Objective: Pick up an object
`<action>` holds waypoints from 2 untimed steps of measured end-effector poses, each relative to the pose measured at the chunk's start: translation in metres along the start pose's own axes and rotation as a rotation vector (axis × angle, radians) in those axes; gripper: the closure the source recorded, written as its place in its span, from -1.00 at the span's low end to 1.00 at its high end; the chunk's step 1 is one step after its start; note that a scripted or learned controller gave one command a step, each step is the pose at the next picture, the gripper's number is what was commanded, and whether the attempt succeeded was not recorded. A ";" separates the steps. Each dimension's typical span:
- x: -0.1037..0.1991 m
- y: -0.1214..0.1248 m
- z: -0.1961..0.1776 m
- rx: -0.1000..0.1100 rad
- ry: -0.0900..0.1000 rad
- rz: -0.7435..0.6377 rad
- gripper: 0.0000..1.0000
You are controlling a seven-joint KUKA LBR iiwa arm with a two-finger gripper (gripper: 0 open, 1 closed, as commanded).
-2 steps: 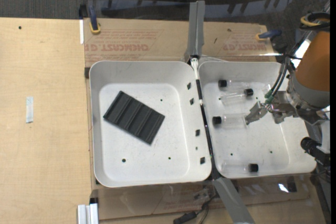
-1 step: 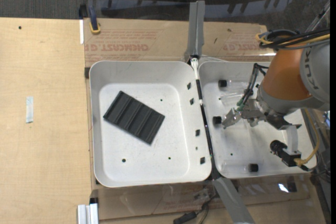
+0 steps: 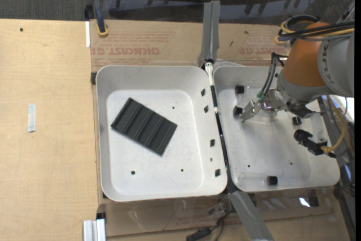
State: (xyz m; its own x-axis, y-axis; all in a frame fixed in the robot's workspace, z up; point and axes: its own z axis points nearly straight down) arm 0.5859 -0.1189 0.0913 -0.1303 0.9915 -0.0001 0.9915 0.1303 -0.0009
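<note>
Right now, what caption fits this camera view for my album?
Grey arm's gripper over the right bin; dark ridged slab in the left bin.

There are two shallow white plastic bins, side by side: the left bin [image 3: 104, 121] and the right bin [image 3: 282, 178]. One dark grey ribbed rectangular slab [image 3: 144, 126] lies in the left bin. One grey robot arm with an orange band [image 3: 316, 65] reaches over the right bin. One small pale strip [image 3: 31, 118] lies on the light wooden tabletop [image 3: 45, 178].
</note>
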 end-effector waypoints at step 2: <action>0.034 0.042 -0.112 0.000 -0.002 0.014 1.00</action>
State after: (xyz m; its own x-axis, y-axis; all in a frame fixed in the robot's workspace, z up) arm 0.6230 -0.0798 0.2030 -0.1163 0.9932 -0.0019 0.9932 0.1163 -0.0005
